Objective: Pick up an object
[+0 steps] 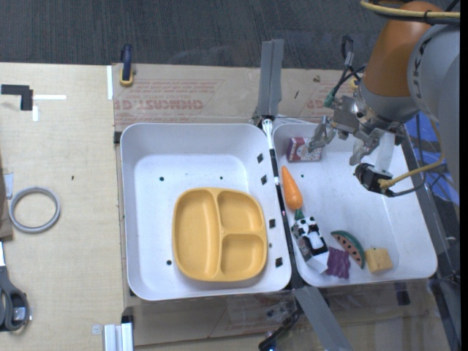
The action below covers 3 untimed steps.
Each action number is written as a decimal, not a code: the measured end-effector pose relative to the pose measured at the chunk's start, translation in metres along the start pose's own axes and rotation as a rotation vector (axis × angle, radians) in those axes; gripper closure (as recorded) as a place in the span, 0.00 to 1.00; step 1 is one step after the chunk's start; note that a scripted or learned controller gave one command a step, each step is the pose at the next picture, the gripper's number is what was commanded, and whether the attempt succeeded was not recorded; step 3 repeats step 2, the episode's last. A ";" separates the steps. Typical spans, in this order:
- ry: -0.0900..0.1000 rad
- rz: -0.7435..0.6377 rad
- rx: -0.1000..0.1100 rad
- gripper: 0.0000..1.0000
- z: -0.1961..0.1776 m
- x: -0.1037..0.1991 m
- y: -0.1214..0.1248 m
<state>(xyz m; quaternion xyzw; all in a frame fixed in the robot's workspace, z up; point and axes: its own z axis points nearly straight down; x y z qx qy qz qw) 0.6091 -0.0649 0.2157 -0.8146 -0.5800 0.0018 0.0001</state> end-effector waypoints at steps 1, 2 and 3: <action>0.000 0.193 0.003 0.00 0.046 -0.023 0.025; -0.005 0.425 0.012 0.00 0.127 -0.017 0.040; -0.005 0.425 0.012 0.00 0.127 -0.017 0.040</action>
